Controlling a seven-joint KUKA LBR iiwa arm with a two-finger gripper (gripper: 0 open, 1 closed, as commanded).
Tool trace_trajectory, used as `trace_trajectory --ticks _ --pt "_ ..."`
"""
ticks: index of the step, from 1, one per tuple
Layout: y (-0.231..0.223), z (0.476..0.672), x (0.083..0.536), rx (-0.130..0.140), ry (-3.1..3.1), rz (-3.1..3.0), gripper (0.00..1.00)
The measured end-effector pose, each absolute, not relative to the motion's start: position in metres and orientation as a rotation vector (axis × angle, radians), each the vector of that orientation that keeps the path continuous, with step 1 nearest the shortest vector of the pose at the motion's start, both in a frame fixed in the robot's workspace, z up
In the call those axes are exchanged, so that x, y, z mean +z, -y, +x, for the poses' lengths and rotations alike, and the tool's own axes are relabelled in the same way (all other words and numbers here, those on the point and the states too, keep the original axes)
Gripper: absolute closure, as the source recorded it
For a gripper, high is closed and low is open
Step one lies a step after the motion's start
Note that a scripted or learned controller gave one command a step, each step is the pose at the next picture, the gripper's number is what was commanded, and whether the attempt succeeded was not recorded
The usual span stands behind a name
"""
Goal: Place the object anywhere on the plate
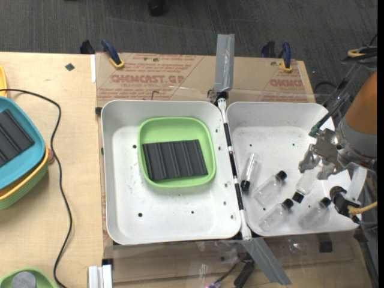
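Several clear plastic vials with black caps lie in the right bin: one near its left wall, one mid-bin, one by the front wall, one and one at the right. A green square plate with a dark ribbed insert sits in the left bin. My gripper hangs over the right side of the right bin, just above the vial at the right. It is open, with nothing between its fingers.
A ridge separates the two bins. Cardboard lies behind them, held by clamps. Teal and yellow trays and a black cable sit on the wooden bench to the left. The arm's cables hang near the right bin's front corner.
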State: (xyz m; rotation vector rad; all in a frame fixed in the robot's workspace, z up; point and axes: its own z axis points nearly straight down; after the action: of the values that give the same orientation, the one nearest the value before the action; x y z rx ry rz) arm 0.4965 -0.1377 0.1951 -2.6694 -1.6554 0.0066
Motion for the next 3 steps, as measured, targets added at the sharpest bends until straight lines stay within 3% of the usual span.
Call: trace_trajectory --ticks 1,2,3 --pt "0.138 0.497 0.195 0.006 1.655 -2.67 0.0" --pt "0.183 0.478 0.239 0.007 1.101 -2.942 0.0" --pt "0.204 0.477 0.269 0.009 0.826 -3.03 0.0"
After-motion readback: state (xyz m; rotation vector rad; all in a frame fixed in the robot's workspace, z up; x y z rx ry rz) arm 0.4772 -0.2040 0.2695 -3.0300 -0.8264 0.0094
